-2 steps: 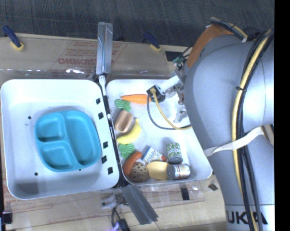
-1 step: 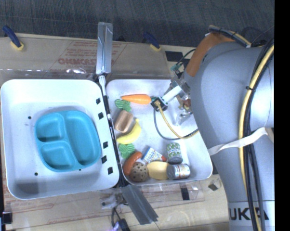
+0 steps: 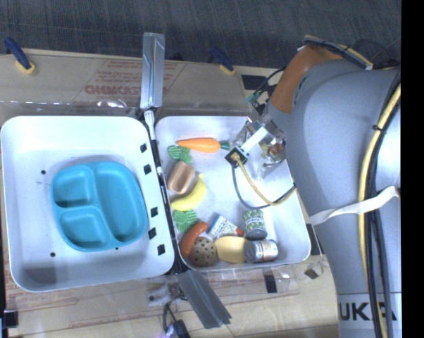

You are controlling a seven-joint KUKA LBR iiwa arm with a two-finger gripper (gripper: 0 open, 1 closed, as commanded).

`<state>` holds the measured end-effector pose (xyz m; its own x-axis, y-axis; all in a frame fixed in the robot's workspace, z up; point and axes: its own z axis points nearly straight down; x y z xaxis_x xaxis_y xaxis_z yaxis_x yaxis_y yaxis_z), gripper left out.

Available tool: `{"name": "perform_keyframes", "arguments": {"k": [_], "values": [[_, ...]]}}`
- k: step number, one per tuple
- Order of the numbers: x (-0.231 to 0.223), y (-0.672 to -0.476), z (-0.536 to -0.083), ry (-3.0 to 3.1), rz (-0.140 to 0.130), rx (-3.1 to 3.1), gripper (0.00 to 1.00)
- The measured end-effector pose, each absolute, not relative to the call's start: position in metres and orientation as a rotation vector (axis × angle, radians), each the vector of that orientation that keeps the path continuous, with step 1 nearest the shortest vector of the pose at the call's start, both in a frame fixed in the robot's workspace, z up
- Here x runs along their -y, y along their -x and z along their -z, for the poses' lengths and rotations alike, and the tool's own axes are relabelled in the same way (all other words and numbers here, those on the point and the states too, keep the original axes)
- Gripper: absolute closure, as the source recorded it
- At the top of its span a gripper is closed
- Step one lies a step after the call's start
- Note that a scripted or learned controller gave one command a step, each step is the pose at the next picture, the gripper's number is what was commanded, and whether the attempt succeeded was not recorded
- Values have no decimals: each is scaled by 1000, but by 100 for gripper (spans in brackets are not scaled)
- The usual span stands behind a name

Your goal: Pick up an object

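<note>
Gripper (image 3: 258, 148) over right bin (image 3: 289, 210); finger state cannot be told. One carrot (image 3: 198, 144), two cans (image 3: 254, 222), one blue tray (image 3: 97, 205) in left bin (image 3: 22, 189).

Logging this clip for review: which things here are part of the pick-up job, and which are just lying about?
Part of the job:
gripper, over the right bin
toy carrot
banana
small cans
strawberry

Lying about:
blue divided tray in the left bin
cardboard sheet behind the bins

Orange carrot (image 3: 198, 145) lying flat, other toy foods clustered nearby
</note>
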<state>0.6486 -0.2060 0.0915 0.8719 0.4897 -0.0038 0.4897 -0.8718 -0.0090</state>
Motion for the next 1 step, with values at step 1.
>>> {"name": "perform_keyframes", "arguments": {"k": [1], "values": [[191,-637,-107,3056,-8,702,0]]}}
